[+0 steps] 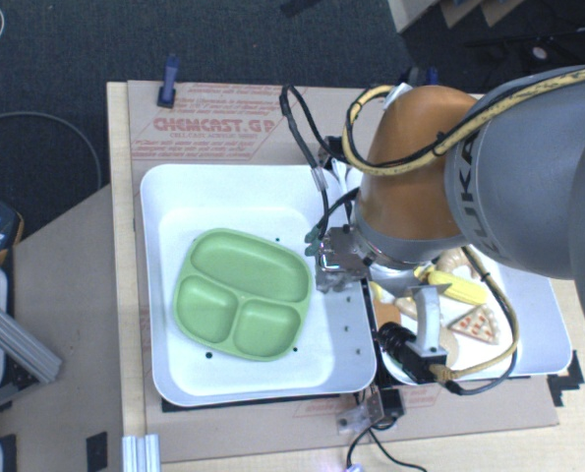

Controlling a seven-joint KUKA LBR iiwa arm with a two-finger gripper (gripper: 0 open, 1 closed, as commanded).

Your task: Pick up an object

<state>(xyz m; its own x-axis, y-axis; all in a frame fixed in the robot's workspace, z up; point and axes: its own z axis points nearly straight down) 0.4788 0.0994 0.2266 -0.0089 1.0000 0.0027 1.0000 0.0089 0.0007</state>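
green divided plate (243,293) in left bin (164,264), pizza slice (476,324) right — arm (528,175) overhead

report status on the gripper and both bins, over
Gripper low at right side of left bin, beside green divided plate. Plate flat, not lifted. Arm hides most of right bin; pizza slice visible there.

divided plate (241,293): green | left bin (169,209): white | pizza slice (472,324): tan, red spots
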